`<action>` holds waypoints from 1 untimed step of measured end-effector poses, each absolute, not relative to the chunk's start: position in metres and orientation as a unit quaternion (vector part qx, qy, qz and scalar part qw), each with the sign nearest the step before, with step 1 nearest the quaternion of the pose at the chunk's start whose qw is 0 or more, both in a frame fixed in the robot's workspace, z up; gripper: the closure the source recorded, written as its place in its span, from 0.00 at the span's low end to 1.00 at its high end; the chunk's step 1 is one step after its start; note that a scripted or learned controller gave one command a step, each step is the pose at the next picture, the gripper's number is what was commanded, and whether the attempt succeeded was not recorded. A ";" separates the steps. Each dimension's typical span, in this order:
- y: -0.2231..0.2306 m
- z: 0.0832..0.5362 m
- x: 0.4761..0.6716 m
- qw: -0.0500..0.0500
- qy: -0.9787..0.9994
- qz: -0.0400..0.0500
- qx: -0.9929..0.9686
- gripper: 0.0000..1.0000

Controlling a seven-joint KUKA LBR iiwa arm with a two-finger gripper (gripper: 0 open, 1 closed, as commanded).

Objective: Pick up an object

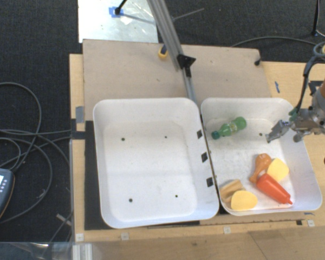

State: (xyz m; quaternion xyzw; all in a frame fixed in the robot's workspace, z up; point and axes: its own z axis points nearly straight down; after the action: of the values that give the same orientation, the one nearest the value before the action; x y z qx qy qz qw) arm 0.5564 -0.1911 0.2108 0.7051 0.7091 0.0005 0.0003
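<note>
Your gripper [283,129] hangs over the right bin [314,199], close to its far right edge, and holds nothing. Whether its jaws stand open or closed you cannot tell, since it is small and partly blurred against the white floor.

The things to pick all lie in that bin. The green bottle [229,128] lies on its side near the far left corner, apart from the rest. The others crowd the near edge: an orange carrot [272,189] by the near right corner, a yellow piece [278,169] touching it on the far side, a small orange piece [261,165] just beside that, a round yellow piece [244,200] and a tan block [231,187] toward the near left corner. The left bin [114,118] sits alongside.

The cluster is your likely trouble. Things touch there, so a descent could land on two at once or push one aside. The carrot and bottle look rounded and may roll out of a pinch. The bottle stands alone and is probably the cleaner target.

The arm is cut off at the right, so its pose above the wrist stays unknown.
</note>
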 end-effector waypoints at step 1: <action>-0.191 0.211 0.556 0.000 0.709 0.001 0.706 0.00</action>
State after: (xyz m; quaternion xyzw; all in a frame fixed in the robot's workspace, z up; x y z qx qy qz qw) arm 0.5565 -0.1911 0.2109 0.7055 0.7087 0.0007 0.0004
